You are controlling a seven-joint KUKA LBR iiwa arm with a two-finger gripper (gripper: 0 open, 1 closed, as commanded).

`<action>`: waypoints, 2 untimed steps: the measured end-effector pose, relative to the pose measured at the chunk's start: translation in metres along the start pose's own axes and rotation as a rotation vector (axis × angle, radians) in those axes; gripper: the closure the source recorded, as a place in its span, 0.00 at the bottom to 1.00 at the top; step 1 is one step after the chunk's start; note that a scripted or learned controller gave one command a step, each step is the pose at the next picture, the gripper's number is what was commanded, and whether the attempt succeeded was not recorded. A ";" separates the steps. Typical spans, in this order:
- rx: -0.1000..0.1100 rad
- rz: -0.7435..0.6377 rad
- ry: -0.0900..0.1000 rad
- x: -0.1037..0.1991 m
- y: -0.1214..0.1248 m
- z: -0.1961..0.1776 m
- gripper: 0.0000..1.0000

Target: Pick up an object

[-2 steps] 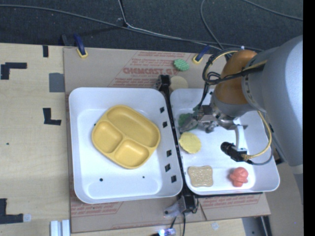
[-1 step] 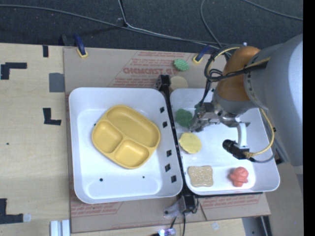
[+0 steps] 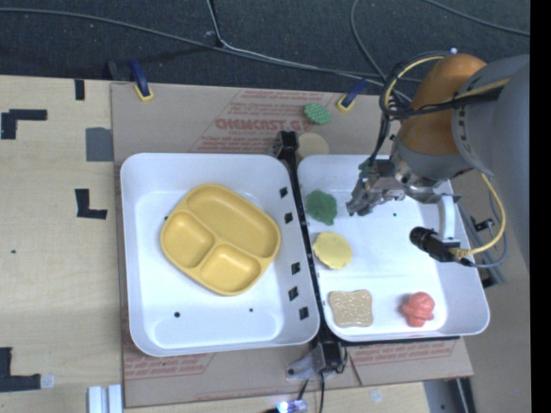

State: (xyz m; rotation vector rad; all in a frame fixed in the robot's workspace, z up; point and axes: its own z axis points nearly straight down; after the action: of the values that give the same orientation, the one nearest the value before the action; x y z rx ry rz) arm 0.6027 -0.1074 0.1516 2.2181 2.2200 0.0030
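End effector (image 3: 362, 203) over right bin (image 3: 465, 317), cardboard bench (image 3: 215, 127), dark carpet (image 3: 86, 24)

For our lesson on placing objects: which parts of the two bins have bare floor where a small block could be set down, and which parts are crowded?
Free: the left bin's front strip below the yellow tray, and the right bin's middle, between the yellow disc and the red toy. Crowded: the right bin's left side, where the green piece, yellow disc and cracker line up, and under the gripper.

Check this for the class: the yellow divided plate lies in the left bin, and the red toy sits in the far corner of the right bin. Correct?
Not quite. The camera view shows the red toy in the near corner of the right bin. The yellow divided plate does lie in the left bin.
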 end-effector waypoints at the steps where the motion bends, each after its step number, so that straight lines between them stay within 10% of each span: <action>1: 0.000 0.000 0.000 -0.009 -0.001 -0.050 1.00; 2: 0.000 -0.001 0.000 -0.009 0.000 -0.096 1.00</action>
State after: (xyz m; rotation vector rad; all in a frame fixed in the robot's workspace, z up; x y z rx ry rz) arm 0.6020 -0.1164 0.2479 2.2176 2.2211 0.0028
